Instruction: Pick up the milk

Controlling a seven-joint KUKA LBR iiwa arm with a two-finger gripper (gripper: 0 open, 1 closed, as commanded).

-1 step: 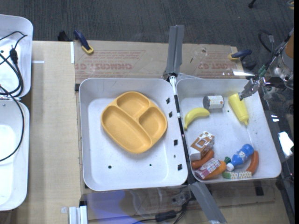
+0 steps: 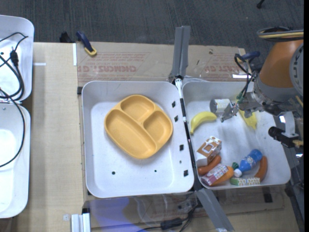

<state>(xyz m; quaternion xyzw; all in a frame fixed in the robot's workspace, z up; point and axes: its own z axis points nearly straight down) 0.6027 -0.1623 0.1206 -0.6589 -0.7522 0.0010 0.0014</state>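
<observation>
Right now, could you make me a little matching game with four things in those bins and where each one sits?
Things:
1. yellow plate
2. banana
3. milk carton
4. blue bottle

Places:
A. right bin, near its front right corner
B. right bin, upper left part
C. middle of the left bin
D. right bin, just below the banana

Pairs: 1-C, 2-B, 3-D, 4-A

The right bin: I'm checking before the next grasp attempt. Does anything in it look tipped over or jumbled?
Yes. The small milk carton lies tilted rather than upright, resting against the heap at the near edge of the right bin, where sausages, a carrot and a blue-capped bottle lie crowded together. The banana lies apart.
</observation>
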